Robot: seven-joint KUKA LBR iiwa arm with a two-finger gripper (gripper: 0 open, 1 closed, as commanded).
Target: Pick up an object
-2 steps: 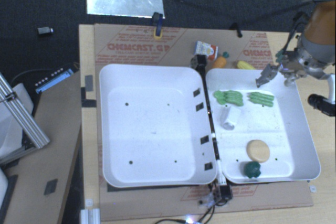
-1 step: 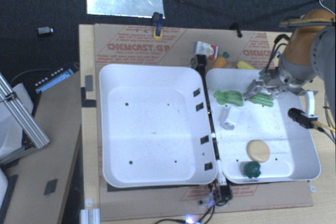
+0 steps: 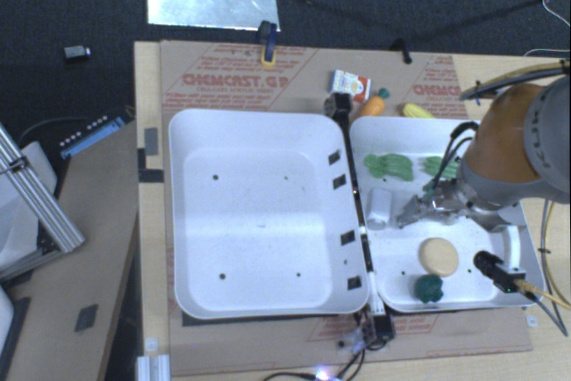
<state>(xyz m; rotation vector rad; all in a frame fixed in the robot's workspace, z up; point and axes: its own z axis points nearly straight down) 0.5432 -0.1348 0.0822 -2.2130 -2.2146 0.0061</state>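
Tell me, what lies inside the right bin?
Inside the right bin: a green leafy piece, a white cup, a tan round object, a dark green object. The arm covers its far right part.

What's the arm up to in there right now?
The grey arm reaches in from the right and is down over the right bin, with its gripper low near the middle, beside a pale clear object. Nothing is visibly held between its fingers. Around it lie a green leafy piece, a tan round object and a dark green object. The left bin sits beside it.
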